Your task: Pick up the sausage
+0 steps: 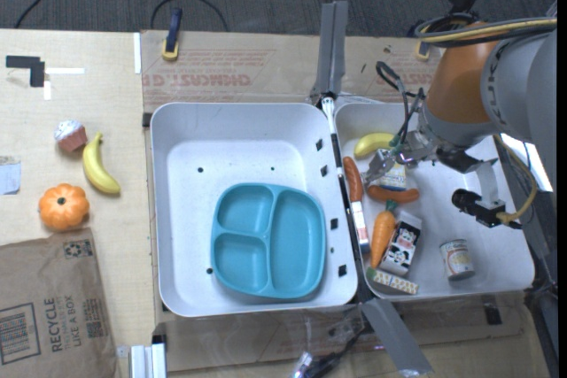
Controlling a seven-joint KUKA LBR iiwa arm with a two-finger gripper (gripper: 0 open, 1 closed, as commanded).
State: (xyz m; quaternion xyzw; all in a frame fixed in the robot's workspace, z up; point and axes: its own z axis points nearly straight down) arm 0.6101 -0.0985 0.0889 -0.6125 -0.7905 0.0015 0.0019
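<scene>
A reddish-brown sausage (353, 179) lies lengthwise against the left wall of the right bin (496, 279). A second orange-red sausage-like piece (396, 194) lies crosswise just to its right. My gripper (390, 164) hangs low over the upper left part of the right bin, directly above that crosswise piece and a short way right of the sausage by the wall. The metal gripper parts hide part of what lies under them. Nothing is visibly lifted off the bin floor.
In the right bin there is also a yellow banana (372, 143) behind the gripper, a carrot (381, 235), a small cow-print carton (404, 249) and a can (456, 259). The left bin (177, 190) holds a blue divided plate (268, 240). Toy food lies on the bench at the far left.
</scene>
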